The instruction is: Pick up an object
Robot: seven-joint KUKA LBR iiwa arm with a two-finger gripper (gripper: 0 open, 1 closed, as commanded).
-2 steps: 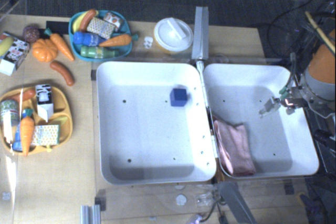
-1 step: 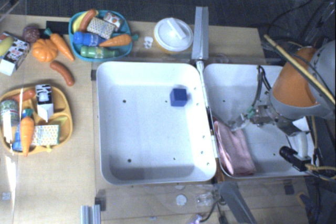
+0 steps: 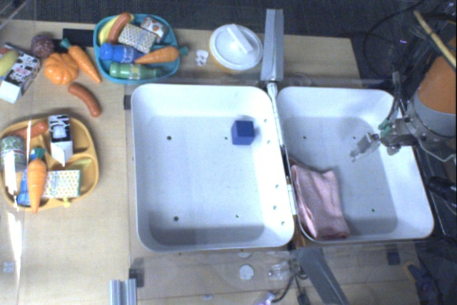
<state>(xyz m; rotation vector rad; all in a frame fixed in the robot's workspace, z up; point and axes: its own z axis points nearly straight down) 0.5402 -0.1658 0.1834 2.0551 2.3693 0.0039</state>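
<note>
Over the right bin (image 3: 400, 225), near its right wall, the arm reaches in low — gripper (image 3: 364, 146) pointing left, fingers slightly spread, nothing between them. Pink cloth (image 3: 318, 200) lies well apart at the bin's front-left; blue block (image 3: 243, 131) sits in the left bin (image 3: 178, 225).

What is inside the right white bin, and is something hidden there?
The right bin holds a pink cloth by its left wall, and the gripper hangs over it. Whatever lies beneath the cloth is covered.

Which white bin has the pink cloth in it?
The right bin holds the pink cloth, in its near left corner. The left bin has a blue cube.
</note>
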